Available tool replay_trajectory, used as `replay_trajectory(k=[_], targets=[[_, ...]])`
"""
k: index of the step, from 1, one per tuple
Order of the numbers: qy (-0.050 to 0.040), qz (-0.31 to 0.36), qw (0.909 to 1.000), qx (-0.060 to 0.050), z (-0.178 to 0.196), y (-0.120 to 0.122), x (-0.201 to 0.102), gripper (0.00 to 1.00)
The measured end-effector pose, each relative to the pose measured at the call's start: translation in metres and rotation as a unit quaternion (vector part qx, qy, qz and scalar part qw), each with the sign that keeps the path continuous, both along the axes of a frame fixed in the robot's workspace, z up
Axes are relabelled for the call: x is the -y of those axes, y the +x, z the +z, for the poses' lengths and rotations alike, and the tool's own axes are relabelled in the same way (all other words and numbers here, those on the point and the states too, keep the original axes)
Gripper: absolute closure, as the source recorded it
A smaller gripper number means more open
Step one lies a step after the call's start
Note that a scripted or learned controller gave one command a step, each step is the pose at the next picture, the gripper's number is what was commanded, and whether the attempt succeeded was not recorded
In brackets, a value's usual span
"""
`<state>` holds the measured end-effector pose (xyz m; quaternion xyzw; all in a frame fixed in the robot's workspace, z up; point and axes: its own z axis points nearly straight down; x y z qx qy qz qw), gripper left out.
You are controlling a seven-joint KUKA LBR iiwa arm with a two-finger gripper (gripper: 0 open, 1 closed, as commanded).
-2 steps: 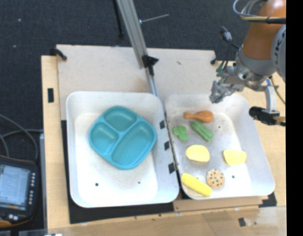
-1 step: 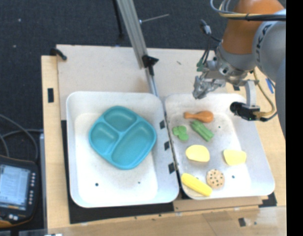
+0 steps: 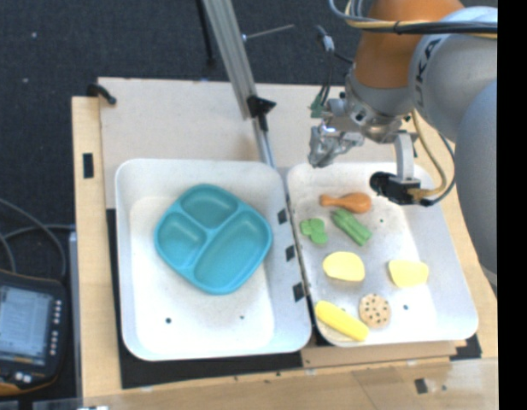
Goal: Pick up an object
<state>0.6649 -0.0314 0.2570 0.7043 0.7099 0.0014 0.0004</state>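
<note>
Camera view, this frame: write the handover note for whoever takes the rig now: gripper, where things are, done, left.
Gripper: above the right bin's far-left corner, nothing seen between its fingers.
Right bin: drumstick, two green pieces, two yellow pieces, banana-like piece, cookie.
Left bin: blue divided plate.
Done: nothing lifted.
Left: pick up one object; the drumstick looks nearest.

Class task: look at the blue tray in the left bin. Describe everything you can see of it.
The blue tray is a turquoise, plastic-looking plate with rounded corners and three compartments: two smaller ones towards the far side and one long one along the near right. It lies flat and turned at an angle on the floor of the left bin, right side up. Nothing lies in it and nothing else touches it.
</note>
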Motion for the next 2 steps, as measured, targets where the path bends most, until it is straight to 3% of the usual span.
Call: replay_trajectory(k=[2], targets=[[-0.0009, -0.001, 1.0000, -0.001, -0.020, 0.003, -0.098, 1.00]])
